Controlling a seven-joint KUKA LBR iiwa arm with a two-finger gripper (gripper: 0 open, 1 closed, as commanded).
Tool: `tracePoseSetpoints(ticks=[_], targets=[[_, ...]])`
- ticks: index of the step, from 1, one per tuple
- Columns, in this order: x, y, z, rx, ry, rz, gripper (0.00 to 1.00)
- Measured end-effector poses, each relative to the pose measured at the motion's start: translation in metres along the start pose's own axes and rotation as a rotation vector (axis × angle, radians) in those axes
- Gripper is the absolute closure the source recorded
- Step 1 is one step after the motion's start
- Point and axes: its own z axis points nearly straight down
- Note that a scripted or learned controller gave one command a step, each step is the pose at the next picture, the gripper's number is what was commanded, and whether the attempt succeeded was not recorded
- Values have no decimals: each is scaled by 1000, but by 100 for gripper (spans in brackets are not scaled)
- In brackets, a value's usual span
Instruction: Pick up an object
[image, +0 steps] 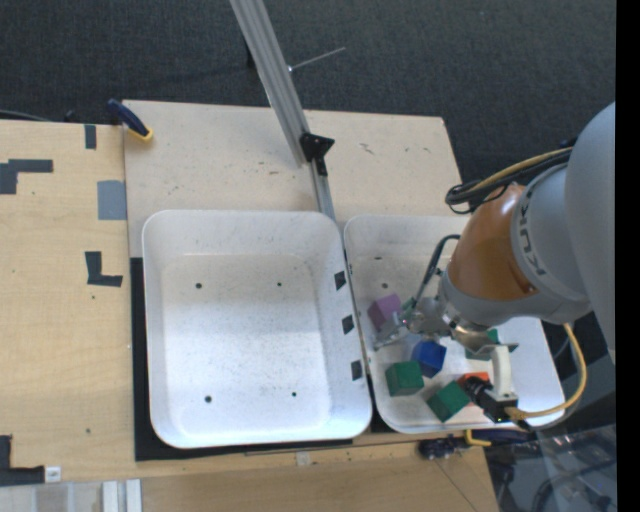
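Several small blocks lie in the right bin (400, 240). A purple block (383, 310) sits near its left wall, with a blue block (430, 357) a little nearer the front. A dark green block (405, 378) and a second green block (448, 401) rest by the front wall. A small orange piece (475, 378) shows beside them. My gripper (412, 325) is low inside this bin, just right of the purple block and above the blue one. The wrist hides part of the bin floor.
The left bin (160, 250) stands beside the right one, sharing a raised middle rim (345, 300). A slanted metal rail (285, 90) runs down to the bins from the back. A blue and yellow tool (130, 118) lies on the bench at far left.
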Motion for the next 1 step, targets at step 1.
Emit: tracePoseSetpoints(ticks=[1], targets=[[1, 0, -10, 1, 2, -1, 100]])
